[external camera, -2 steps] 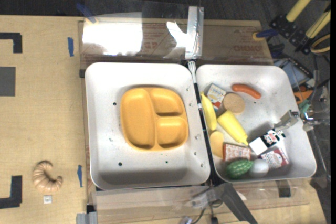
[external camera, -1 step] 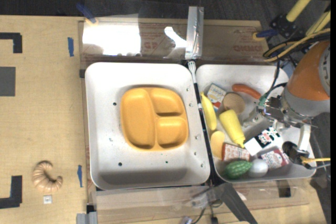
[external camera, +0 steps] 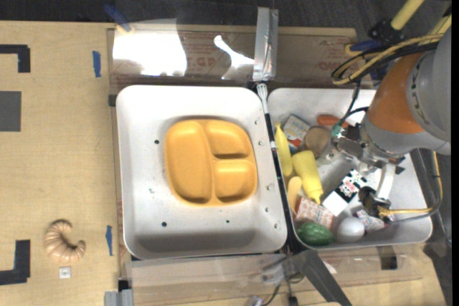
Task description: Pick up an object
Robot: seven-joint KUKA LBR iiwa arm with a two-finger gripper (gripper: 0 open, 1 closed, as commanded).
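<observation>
My gripper [external camera: 367,179] is down in the right bin [external camera: 416,186], among the clutter near its middle. Right beside it lies a small white card with black and red print [external camera: 348,187]. West of it are a yellow bottle-shaped toy [external camera: 308,175], a banana [external camera: 282,151] along the bin's left wall, and a red-and-white packet [external camera: 313,212]. A green vegetable toy [external camera: 315,233] and a white egg [external camera: 351,228] sit at the near edge. A brown round piece [external camera: 316,139] and an orange piece [external camera: 328,120] lie at the far side.
The left bin [external camera: 136,154] holds a yellow divided plate [external camera: 211,160]. A croissant toy [external camera: 64,241] lies on the bench at the far left. The grey arm with its orange band [external camera: 398,107] and yellow cables reach in over the right bin's far right corner.
</observation>
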